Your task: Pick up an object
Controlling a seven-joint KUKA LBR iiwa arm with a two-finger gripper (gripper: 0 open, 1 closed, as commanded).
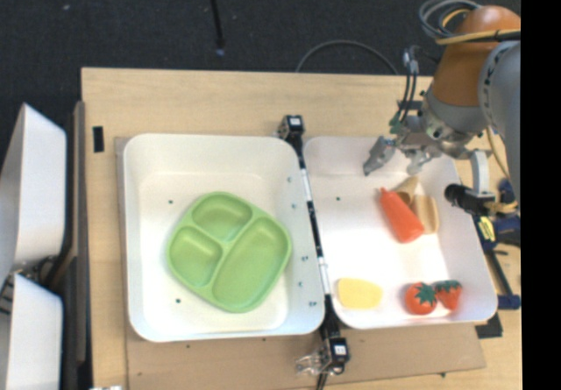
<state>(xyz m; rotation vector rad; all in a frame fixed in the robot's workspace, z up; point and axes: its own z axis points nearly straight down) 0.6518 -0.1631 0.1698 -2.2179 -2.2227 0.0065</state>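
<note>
In the left bin lies one green divided plate, and in the right bin are one yellow piece, one orange carrot with its long axis running top-left to bottom-right, two red tomatoes, and above it the gripper, spread and holding nothing.

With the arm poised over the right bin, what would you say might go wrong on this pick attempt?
1. The carrot lies against a beige piece, so a close could catch both or push one aside.
2. The gripper hangs near the far wall of the right bin, so a descent there might find only bare floor.
3. The carrot's tapered shape may slip out.
</note>
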